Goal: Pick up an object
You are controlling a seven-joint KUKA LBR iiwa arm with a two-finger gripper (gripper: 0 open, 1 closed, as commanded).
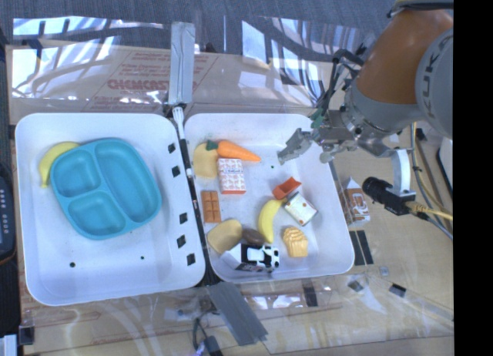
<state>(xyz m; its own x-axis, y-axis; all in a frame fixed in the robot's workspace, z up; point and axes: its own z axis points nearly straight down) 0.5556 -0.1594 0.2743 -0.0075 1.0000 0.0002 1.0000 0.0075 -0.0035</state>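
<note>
beside the metal gripper [308, 143], a tapered orange carrot [239, 150]

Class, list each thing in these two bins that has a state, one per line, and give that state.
blue divided plate: upright, lying in the left bin, partly over a yellow banana
carrot: lying flat, right bin
milk carton: on its side
gripper: above the right bin's far edge, holding nothing

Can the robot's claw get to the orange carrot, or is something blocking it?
Probably yes. The claw hangs over the right bin's upper right part, and the carrot lies to its left in the same bin with nothing on top of it. The white carton sits close below it, so that side is tight.
</note>
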